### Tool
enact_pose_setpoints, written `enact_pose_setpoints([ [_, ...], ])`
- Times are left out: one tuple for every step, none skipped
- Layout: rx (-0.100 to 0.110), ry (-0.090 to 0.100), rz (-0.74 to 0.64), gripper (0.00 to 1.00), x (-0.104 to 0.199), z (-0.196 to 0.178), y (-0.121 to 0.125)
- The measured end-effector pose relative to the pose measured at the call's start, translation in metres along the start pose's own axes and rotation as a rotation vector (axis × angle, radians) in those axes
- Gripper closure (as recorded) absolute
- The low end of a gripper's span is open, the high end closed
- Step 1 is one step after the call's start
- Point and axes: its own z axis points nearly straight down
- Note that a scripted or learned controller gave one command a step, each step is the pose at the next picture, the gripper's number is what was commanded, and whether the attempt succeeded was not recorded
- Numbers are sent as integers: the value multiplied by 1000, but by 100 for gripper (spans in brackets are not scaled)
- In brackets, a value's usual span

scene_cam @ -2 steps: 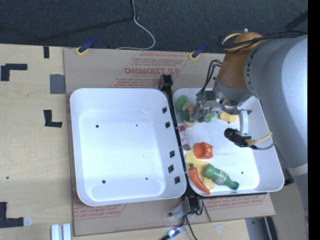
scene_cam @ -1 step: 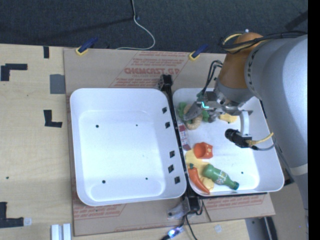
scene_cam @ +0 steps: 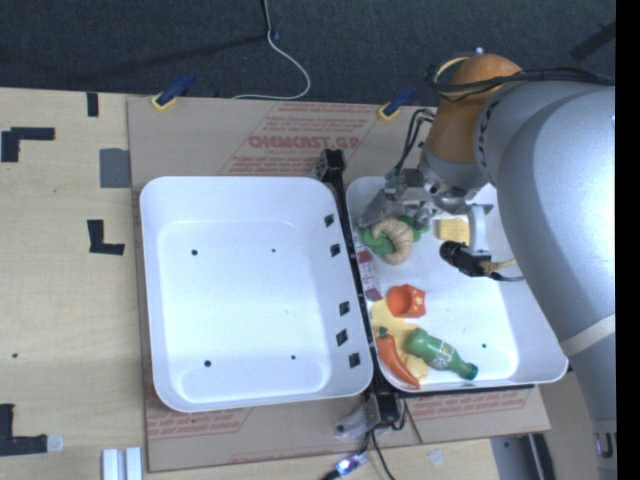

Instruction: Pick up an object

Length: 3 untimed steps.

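Nearby, bottle (scene_cam: 441,354) beside carrot (scene_cam: 394,360).

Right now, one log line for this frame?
arm: over right white bin | gripper: at green-and-tan ring-shaped toy | grasp: unconfirmed | green plastic bottle: lying in bin

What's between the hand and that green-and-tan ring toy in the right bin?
Nothing visible. The hand hangs right over the ring toy at the right bin's upper left. The orange piece and green bottle lie lower down, apart from it.
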Motion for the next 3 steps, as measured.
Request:
enact_pose_setpoints([
  [6,0,5,0,-13,-30,-60],
  [0,1,1,0,-39,0,0],
  [1,-10,4,0,2,-2,-18],
])
